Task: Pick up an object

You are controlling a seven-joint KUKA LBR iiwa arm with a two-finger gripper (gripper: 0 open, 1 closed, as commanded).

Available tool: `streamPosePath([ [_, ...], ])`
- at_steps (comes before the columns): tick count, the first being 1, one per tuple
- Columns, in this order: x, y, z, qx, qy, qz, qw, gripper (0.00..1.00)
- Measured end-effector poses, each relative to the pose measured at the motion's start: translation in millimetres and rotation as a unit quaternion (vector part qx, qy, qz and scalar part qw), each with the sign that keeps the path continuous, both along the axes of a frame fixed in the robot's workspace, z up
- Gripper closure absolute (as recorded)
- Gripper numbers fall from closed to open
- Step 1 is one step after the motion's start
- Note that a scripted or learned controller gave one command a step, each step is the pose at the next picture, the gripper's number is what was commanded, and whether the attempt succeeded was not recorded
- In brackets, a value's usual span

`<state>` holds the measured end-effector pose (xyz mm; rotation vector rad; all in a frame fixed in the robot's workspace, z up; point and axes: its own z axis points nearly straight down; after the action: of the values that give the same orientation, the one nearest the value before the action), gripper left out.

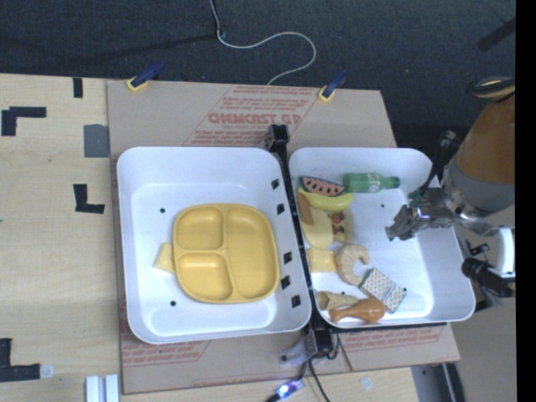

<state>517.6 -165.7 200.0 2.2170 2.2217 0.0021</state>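
Dark two-finger gripper hangs right of centre over bare floor of the right white bin; finger spread cannot be told, nothing seen between them. Nearest candidates lie leftward: pale curled croissant-shaped toy, green plastic bottle. Best approach judged: shift left, centre over one piece, descend straight.

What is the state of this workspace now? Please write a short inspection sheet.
Surface: cardboard sheet under two white bins.
Job's things: right bin holds green bottle, watermelon slice, croissant, drumstick, other toy food.
Clutter: yellow divided plate in left bin.
Grippers: gripper over right bin, holding nothing seen.
Cables: white cable behind bins.
Surroundings: dark floor, black tape marks.
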Motion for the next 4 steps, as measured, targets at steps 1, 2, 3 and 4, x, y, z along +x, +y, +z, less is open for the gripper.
streamPosePath([
  [1, 0.4, 0.7, 25.1, 0.0006, 0.001, 0.0, 1.0, 1.0],
  [2, 11.5, 56.6, 34.1, 0.0013, 0.002, 0.002, 1.0, 1.0],
  [3, 14.8, 113.6, 32.6, 0.0014, 0.003, 0.002, 1.0, 1.0],
  [4, 31.5, 163.2, 37.7, 0.0011, 0.002, 0.002, 1.0, 1.0],
])
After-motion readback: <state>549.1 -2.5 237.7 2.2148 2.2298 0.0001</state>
